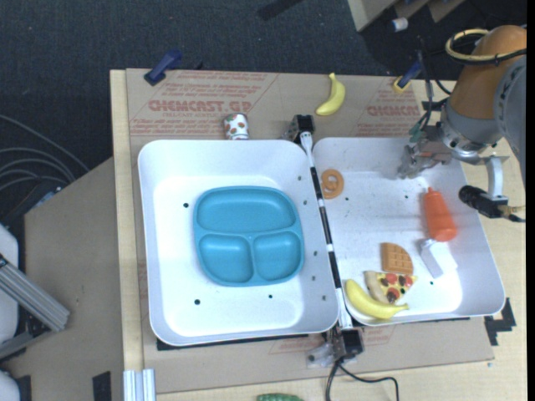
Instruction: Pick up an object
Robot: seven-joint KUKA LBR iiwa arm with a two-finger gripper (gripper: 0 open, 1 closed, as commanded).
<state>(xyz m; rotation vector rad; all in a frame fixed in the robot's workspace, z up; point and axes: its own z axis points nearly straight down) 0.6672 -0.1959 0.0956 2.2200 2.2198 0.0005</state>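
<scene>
Bench (134, 249): tan board under two shallow white bins set side by side, red lettering along its upper part.
Left bin (163, 182): centre-left of the frame, holding a blue divided tray (247, 233) near its middle.
Right bin (481, 282): centre-right of the frame, touching the left bin along a dark seam.
Arm (489, 82): grey with an orange band, entering from the upper right of the frame.
Gripper (415, 162): low over the upper right part of the right bin; open or closed cannot be told; nothing seen between the fingers.
Orange bottle (438, 215): lying in the right bin below and just right of the gripper, apart from it.
Small orange ring (332, 182): upper left of the right bin, close to the seam.
Waffle piece (397, 259): lower middle of the right bin.
Pizza slice (391, 285): just below the waffle piece, touching it.
Banana in bin (369, 302): lower left corner of the right bin, against the pizza slice.
Grey block (431, 259): right of the waffle piece, below the orange bottle.
Banana on bench (332, 97): outside the bins, upper middle of the frame.
Small patterned cup (236, 126): on the bench above the left bin.
Blue clip (162, 68): upper left corner of the bench.
</scene>
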